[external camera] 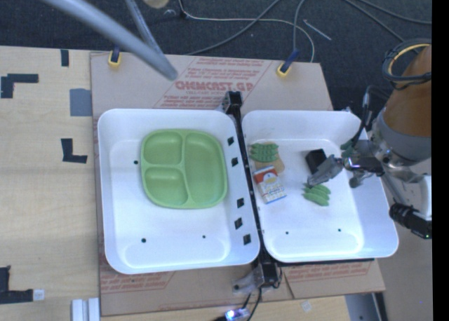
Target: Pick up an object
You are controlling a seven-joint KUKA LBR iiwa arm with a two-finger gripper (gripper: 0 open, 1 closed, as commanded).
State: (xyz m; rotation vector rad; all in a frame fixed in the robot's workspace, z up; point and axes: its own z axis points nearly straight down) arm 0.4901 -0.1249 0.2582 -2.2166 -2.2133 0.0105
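On the bench (42,193) sit 2 white bins side by side. The left bin (126,242) holds a green tray (184,169) with 3 parts. In the right bin (351,235) lie a green toy (316,194), a small box (269,184), a green ridged thing (264,151) and a black block (315,159). The claw (324,170) hangs just above the green toy, and I cannot tell if it is open or closed.

The brown cardboard sheet (210,78) under the two white bins bore red printed lettering near its far edge; its large line looked like "CHEMCAST GP", with smaller red lines above and below too blurred to read. The small red-and-white printed box (269,183) in the right bin carried print too small to make out.
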